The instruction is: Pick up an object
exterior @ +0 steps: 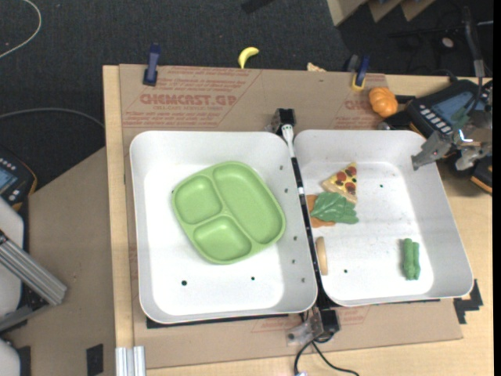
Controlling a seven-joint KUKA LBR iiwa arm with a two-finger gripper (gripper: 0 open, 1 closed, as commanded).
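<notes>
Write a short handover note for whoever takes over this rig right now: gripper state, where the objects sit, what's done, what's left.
Gripper: at the right bin's upper right corner, near the rim, nothing seen between its fingers; open or shut cannot be told.
Right bin: pizza slice near the top left, green leafy piece just below it lying over an orange-brown piece, a tan stick along the left wall, green pickle-like piece at lower right.
Left bin: green divided plate in the middle.
Done: nothing picked yet.
Left: descend on one object, grip and lift it.
</notes>
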